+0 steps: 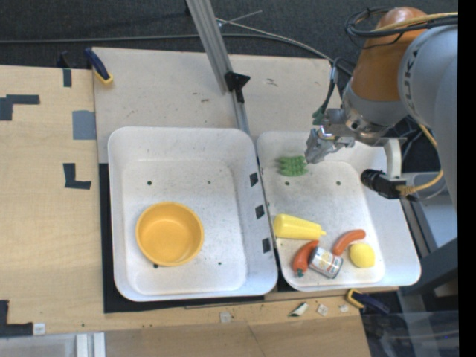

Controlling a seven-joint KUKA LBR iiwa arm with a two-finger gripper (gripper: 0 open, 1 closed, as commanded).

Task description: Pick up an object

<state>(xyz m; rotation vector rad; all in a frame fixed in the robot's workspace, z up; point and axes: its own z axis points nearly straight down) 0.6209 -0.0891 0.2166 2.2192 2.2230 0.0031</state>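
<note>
My gripper point(318, 149) hangs over the far part of the right bin point(349, 192), just right of a small green leafy object point(293, 166) that lies on the bin floor. Nothing shows between the fingers. Along the bin's near side lie a yellow corn cob point(297, 227), a red-orange chili point(303, 256), a small tin can point(325, 262), an orange sausage-shaped piece point(349, 241) and a yellow lemon point(362, 255). In the left bin point(186, 151) sits a yellow bowl point(169, 233).
A grey metal pole point(214, 47) slants across the bench behind the bins. A blue-and-yellow clamp point(99, 66) sits at the bench's far left corner, another point(361, 300) at the right bin's near edge. The arm's bulk point(401, 58) overhangs the right bin's far right.
</note>
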